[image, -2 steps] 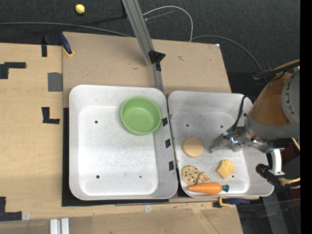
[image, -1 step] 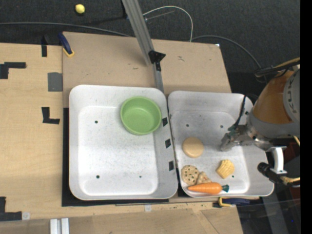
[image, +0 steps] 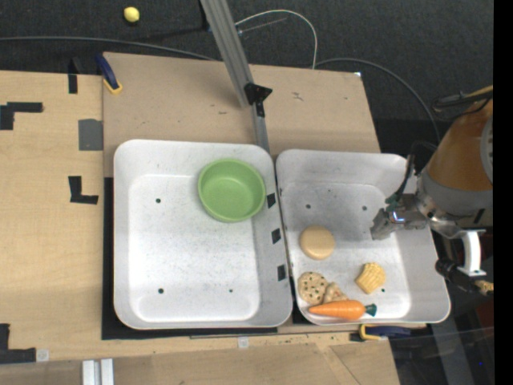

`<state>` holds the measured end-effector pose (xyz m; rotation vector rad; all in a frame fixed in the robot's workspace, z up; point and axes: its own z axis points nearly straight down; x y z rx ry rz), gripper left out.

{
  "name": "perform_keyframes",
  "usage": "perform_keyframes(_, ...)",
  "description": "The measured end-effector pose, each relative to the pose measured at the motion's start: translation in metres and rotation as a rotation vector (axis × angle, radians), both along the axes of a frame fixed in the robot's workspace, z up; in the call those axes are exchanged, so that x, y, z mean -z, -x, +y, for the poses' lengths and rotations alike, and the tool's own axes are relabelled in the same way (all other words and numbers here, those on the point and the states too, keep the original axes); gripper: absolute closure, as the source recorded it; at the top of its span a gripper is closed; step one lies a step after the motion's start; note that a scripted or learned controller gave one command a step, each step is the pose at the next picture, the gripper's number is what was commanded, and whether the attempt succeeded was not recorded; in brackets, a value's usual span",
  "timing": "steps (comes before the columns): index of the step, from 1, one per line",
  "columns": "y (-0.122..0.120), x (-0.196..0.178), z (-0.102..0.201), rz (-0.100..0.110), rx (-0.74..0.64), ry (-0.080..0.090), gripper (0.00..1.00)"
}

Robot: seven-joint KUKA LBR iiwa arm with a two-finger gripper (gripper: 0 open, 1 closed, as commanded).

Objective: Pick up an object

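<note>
In the right bin (image: 337, 165) lie a tan bread roll (image: 317, 242), a yellow corn piece (image: 369, 277), a brown cookie (image: 311, 284) and an orange carrot (image: 340, 310) along the front wall. A green bowl (image: 232, 189) rests in the left bin (image: 144, 239) at its back right. My gripper (image: 386, 222) hangs over the right side of the right bin, to the right of the bread roll and above the corn. Nothing shows between its tips.
A grey metal pole (image: 232, 46) slants from the top of the view down to the gap between the bins. A small yellow ball (image: 131, 14) lies on the dark floor at the far back. Cables curve behind the right bin.
</note>
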<state>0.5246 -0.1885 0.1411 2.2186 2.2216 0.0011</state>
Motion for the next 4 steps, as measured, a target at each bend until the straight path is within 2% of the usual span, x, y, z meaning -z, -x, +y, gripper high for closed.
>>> perform_keyframes(2, -0.011, -0.121, 0.004, -0.003, -0.002, 0.001, 1.00)
perform_keyframes(4, -0.044, -0.093, 0.108, 0.005, -0.005, -0.002, 1.00)
